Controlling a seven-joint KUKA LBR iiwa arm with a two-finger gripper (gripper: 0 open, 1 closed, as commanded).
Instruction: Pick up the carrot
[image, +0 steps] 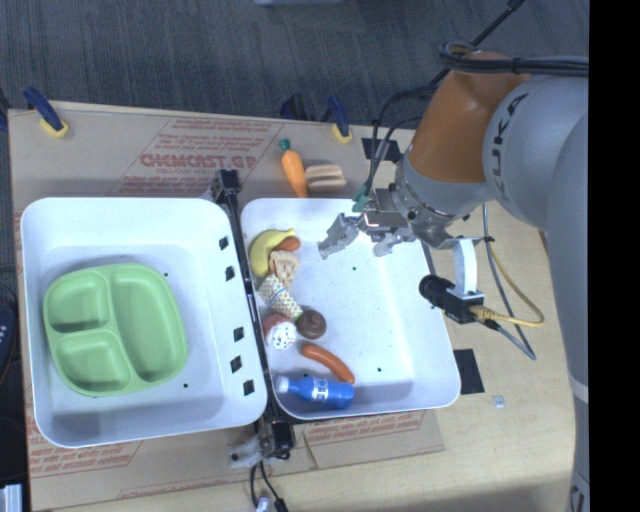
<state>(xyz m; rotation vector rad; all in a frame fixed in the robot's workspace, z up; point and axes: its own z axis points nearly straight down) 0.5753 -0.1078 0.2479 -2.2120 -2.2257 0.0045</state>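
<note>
Grey and orange, my arm (500, 130) reaches in from the right and hangs over the right bin (400, 330). The left bin (60, 230), well off to the gripper's left, carries a green divided plate (113, 327). My gripper (357, 232) sits above the right bin's upper part; I cannot tell how its fingers stand, and I see nothing between them. Below and left of it lie a banana (268, 248), a blue bottle (314, 391) and a sausage (327, 362), crowded against the bin's left wall. The carrot (292, 170) lies outside the bins on the bench, above and left of the gripper, just beside a small sandwich (325, 178).
</note>
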